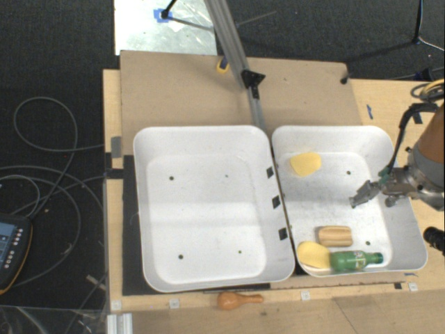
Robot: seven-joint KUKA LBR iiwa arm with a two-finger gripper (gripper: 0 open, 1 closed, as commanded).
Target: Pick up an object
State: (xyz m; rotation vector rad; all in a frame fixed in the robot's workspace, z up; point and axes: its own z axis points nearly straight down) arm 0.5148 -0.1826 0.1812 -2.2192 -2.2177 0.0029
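- Nearest me, at 6 o'clock on the bench's front edge, I see a small tan pear-shaped object (239, 299), smooth, lying on bare wood outside the bins.
- In the right bin (410, 256), along its near wall at about 5 o'clock, a green bottle (354, 260) lies on its side, glossy, with a pale label whose writing is too small for me to read. Touching its base end is a rounded yellow piece (313, 255), matte.
- Just behind them rests a tan, loaf-like block (334, 236).
- At 3 o'clock the gripper (362, 196) hangs over the right bin's middle, grey metal, nothing between its fingers that I can make out; how far they stand apart I cannot tell.
- Further back, at the bin's 11 o'clock, lies a flat pale-yellow piece (305, 163).
- The left bin (201, 207) is smooth white plastic with small dark holes.
- Beyond sits a brown board (181, 89), a slanted grey pole (229, 40), dark carpet and loose cables (42, 179) at 9 o'clock.
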